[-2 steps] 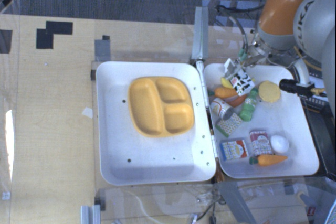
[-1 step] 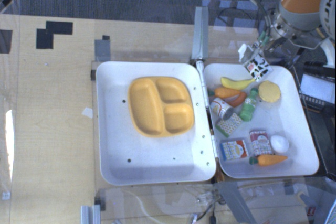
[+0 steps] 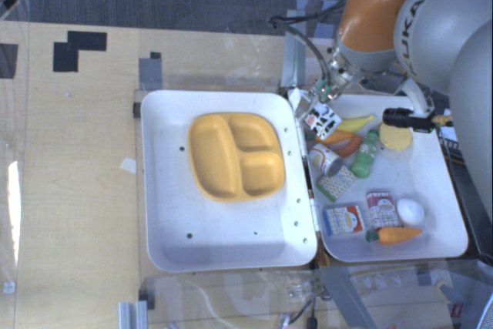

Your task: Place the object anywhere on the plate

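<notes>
Yellow plate [image 3: 235, 155] sits alone in the left bin [image 3: 166, 189], open from above. Right bin [image 3: 447, 231] is crowded; the arm [image 3: 416, 19] overhangs its top.

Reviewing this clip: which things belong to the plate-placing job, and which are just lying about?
Job: yellow plate in left bin; gripper over right bin.
Lying about: carrot, white egg, green bottle, banana, two small cartons.

Bright even overhead light, soft shadows, glare at left, sharp focus.
</notes>
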`<state>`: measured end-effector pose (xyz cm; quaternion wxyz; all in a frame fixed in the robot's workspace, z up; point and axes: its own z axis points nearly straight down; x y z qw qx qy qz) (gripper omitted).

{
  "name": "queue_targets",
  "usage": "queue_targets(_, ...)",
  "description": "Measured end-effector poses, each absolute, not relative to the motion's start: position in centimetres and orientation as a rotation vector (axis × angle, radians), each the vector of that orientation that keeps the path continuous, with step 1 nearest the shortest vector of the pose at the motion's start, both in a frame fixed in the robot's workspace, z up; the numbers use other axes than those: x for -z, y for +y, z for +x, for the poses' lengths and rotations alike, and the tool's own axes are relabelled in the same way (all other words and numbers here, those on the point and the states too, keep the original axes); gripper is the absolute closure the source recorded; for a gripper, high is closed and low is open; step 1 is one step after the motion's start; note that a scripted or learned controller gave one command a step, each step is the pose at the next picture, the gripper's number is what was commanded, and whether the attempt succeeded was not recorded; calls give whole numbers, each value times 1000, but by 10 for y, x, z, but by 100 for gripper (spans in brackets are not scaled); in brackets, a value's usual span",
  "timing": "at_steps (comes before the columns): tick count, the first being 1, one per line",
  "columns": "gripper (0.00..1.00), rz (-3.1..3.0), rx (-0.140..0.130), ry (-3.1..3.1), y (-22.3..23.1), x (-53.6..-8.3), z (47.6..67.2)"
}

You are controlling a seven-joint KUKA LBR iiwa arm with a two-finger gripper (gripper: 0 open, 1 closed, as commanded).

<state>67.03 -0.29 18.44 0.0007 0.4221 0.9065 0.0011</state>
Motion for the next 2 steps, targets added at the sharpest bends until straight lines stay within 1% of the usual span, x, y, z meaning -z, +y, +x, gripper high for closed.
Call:
queue_targets(1,100,1308,-4,2854,85,-184,661)
queue_targets(2,0,1308,-5,2854,85,-184,661)
